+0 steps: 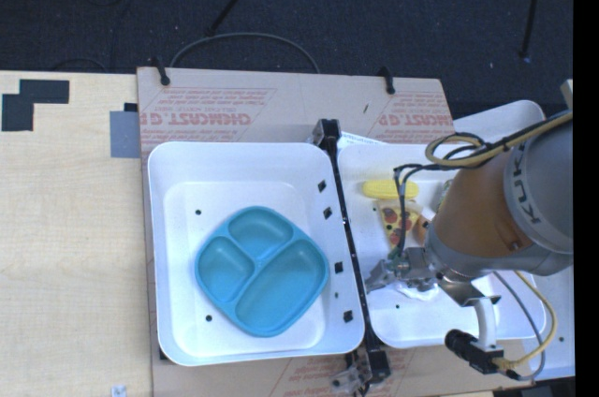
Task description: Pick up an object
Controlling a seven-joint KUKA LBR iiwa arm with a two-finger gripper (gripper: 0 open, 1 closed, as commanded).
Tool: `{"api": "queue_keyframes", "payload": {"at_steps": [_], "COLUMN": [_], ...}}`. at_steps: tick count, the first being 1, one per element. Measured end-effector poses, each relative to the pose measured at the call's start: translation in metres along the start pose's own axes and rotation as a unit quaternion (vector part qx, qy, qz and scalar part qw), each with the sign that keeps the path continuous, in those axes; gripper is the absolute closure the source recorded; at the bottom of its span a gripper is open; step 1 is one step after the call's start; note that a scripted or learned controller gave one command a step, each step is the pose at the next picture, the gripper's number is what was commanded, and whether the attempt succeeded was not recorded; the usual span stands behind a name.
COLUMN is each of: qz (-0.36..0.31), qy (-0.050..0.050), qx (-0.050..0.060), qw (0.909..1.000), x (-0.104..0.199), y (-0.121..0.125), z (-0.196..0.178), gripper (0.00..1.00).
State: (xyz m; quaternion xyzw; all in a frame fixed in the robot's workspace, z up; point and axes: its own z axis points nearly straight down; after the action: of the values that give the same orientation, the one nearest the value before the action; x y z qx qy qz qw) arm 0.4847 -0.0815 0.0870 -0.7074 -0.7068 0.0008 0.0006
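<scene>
Camera view looks down at a slant on a light wooden surface carrying two shallow white bins side by side, both sitting on one sheet of brown cardboard with red print.

One thing lies in the left bin: a blue divided plate with three compartments, flat on the bin floor and turned at an angle, well apart from the bin walls on its left and top.

The right bin is largely covered by the single arm, which comes in from the right, its orange band standing over the middle of the bin. Two small things show on the bin floor above and to the left of the arm: one yellow object near the far wall, and one red-and-yellow object just below it, close beside the orange band. Their exact shapes are too small to tell.

The claw reaches toward the divider between the two bins, low in the right bin, near the red-and-yellow object. Whether its fingers are apart or together cannot be told, and nothing is visibly held between them.

Black cables loop over the arm, and one curved cable lies behind the cardboard.
</scene>
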Motion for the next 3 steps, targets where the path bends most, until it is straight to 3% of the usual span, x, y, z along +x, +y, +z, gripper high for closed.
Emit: {"api": "queue_keyframes", "payload": {"at_steps": [1, 3], "qz": [0.004, -0.001], "qy": [-0.001, 0.0], "qx": [-0.002, -0.001], "qw": [1.0, 1.0], "x": [-0.003, -0.004], "y": [0.001, 0.002], "z": [-0.012, -0.097], "gripper": [1.0, 1.0]}}
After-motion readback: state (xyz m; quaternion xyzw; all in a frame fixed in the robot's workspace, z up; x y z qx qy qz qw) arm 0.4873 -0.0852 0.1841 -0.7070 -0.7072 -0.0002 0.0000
